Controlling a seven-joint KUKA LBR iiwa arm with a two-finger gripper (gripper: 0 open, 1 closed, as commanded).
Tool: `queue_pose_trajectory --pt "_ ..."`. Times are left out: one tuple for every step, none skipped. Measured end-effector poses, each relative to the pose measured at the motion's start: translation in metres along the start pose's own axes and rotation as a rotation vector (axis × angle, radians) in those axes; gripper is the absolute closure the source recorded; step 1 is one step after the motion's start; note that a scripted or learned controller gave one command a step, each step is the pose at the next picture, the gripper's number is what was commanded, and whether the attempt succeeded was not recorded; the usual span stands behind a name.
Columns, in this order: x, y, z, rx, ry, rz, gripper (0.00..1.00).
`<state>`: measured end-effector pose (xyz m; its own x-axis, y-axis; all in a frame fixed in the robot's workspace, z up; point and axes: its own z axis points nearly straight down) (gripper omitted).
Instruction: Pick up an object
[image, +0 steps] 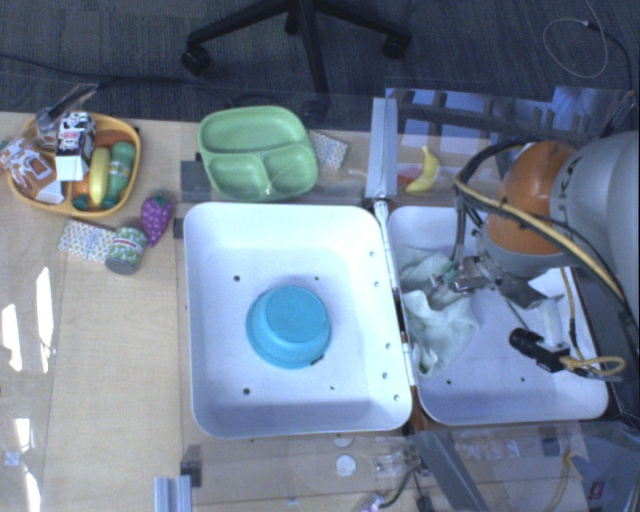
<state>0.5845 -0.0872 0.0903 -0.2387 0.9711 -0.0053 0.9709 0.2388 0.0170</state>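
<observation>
A blue bowl (289, 326) lies upside down in the middle of the left white bin (225, 400). A crumpled pale green-white cloth (438, 325) lies at the left side of the right bin (500, 395). My gripper (455, 283) hangs low over the upper part of the cloth, right at it; whether it touches the cloth is unclear. The arm, with its orange band (525, 190), covers the right bin's upper right part.
A green divided tray (255, 150) stands behind the left bin. A yellow bowl (128, 150) of toy food, purple grapes (153, 216) and a small can (125, 250) sit on the bench at left. A toy banana (428, 170) lies behind the right bin.
</observation>
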Motion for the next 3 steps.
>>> queue_pose_trajectory --pt "-0.017 0.069 0.002 0.005 0.001 0.071 0.00" --pt "-0.015 0.072 -0.010 0.001 0.000 0.065 1.00" --pt "0.055 0.103 -0.095 0.012 0.003 0.154 1.00"
